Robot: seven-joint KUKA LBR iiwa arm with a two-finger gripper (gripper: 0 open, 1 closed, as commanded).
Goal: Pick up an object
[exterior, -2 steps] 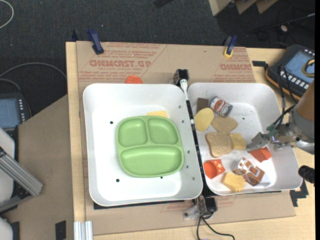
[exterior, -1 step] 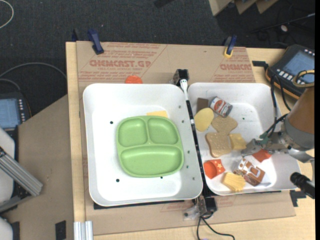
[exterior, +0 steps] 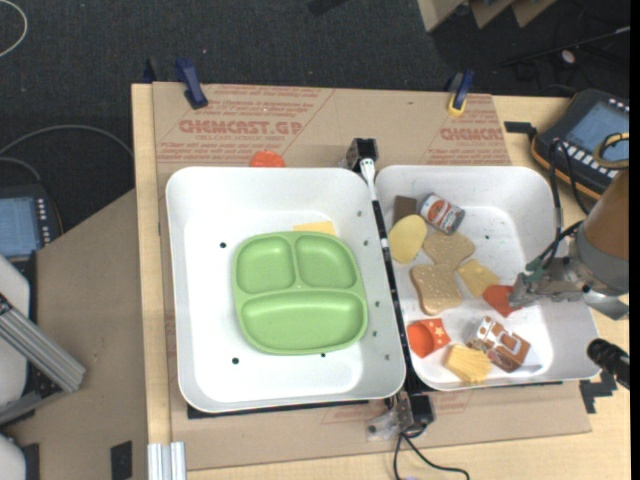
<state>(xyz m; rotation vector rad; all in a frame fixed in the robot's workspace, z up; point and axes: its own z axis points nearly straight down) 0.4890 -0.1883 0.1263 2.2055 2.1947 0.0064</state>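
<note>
Cannot tell how wide the gripper sits or if it grips the small red thing at three o'clock in the right bin; crowded toys close by, so could easily slip or grab wrong.

Robotics lab test bench. Shown by: cardboard-covered bench top held down with blue clamps; two white bins butted side by side, holding toy food; teach pendant at right edge; loose cables at front; aluminium framing at left; dark carpet beneath.
</note>
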